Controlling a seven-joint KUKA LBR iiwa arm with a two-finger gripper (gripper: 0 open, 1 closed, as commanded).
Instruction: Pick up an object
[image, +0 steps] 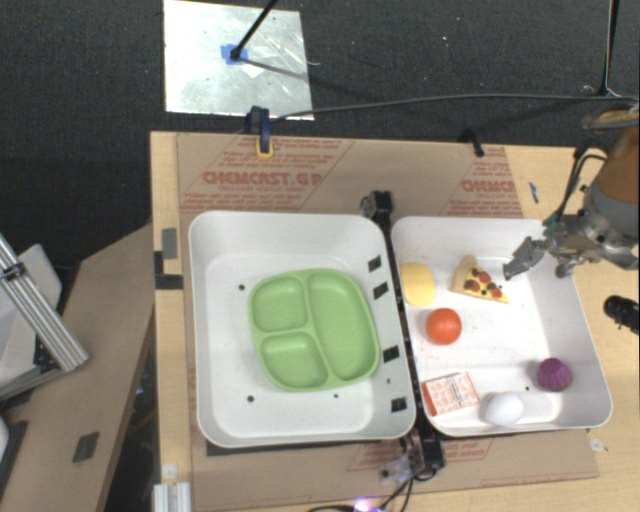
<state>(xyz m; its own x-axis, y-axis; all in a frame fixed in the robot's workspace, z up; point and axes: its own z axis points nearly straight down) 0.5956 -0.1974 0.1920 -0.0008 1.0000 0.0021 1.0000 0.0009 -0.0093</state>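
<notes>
Left bin (215, 300): shallow white rectangular tray; holds a light green plastic plate with three compartments (313, 328), lying flat near the middle, nothing on it
Right bin (585, 340): shallow white tray just beside the left one, dark clips (383, 290) along the shared edge; holds six small things
Yellow rounded lemon-like piece (418, 284): upper left of the right bin, close to the shared edge
Toy pizza slice, yellow with red spots (478, 280): just right of the yellow piece, pointed end toward lower right
Orange-red ball like a tomato (444, 326): below and between the yellow piece and the slice, apart from both
Small red and white printed packet (449, 393): lower left of the right bin, flat
White egg-shaped piece (503, 408): just right of the packet, near the front wall
Purple round piece (554, 374): lower right of the right bin, apart from the white egg shape
Arm (620, 190): grey, entering from the right over the upper right corner of the right bin
Gripper (545, 258): two dark fingers spread apart, nothing between them; left finger tip (520, 264) near the pizza slice, not touching
Bench (300, 165): brown board with red print under both bins; blue and yellow clamp (260, 130) at its far edge
</notes>
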